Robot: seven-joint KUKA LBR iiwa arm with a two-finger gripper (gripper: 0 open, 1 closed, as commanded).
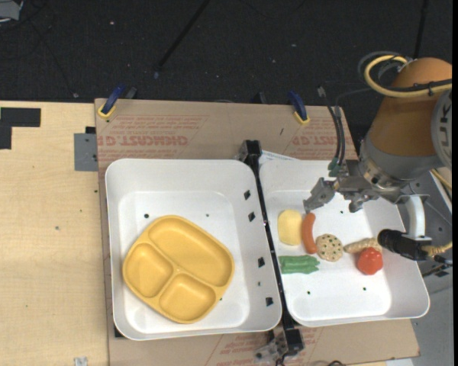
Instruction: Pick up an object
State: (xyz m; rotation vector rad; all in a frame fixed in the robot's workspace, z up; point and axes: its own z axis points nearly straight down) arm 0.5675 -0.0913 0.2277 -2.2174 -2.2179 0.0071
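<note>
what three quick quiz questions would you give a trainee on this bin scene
1. True or false: the yellow divided plate lies in the left bin.
2. Which item sits nearest the divider in the right bin? A red tomato B green bean pod C cookie
3. Fill in: the gripper hangs above the ___ bin.

Key: 1 true; 2 B; 3 right
</note>
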